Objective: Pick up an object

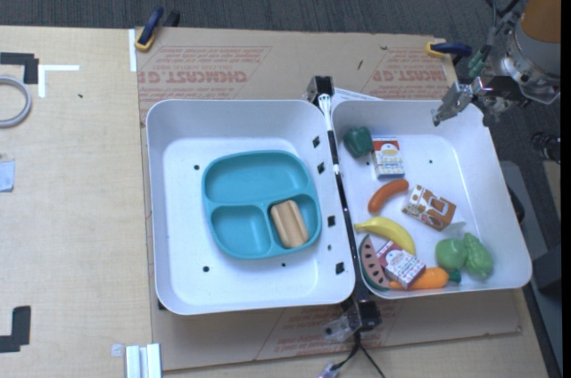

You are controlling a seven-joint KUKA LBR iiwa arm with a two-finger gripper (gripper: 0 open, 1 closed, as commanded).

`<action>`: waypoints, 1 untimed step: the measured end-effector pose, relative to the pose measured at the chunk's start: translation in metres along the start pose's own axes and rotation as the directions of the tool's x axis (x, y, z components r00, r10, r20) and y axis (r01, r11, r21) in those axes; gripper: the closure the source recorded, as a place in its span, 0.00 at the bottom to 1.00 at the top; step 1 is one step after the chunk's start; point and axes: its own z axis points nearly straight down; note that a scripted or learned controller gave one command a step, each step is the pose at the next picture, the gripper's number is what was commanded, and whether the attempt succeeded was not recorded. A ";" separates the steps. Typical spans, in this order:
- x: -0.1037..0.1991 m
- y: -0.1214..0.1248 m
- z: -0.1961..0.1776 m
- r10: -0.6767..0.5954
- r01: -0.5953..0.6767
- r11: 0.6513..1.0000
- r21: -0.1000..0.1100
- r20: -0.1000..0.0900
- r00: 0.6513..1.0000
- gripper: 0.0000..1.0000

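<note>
- Two-finger gripper (459, 97) sits above the far right corner of the right white bin (500, 180); can't tell how it's set, nothing visibly held.
- That bin holds: dark green toy pepper (358, 141) near far left corner, yellow plastic banana (388, 231) mid-left, green toy lettuce (466, 255) at near right corner.
- Left white bin (169, 189): teal divided plate (259, 203) centred, tan bread roll (288, 223) in its near right compartment.

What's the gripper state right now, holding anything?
Gripper: open or shut cannot be told from the camera view. It sits above the right bin's far right corner, with nothing visible between its fingers.
</note>
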 end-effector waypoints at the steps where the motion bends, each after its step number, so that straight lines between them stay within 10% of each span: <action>1: 0.035 -0.106 0.084 0.003 -0.003 1.000 0.000 -0.001 1.000 0.00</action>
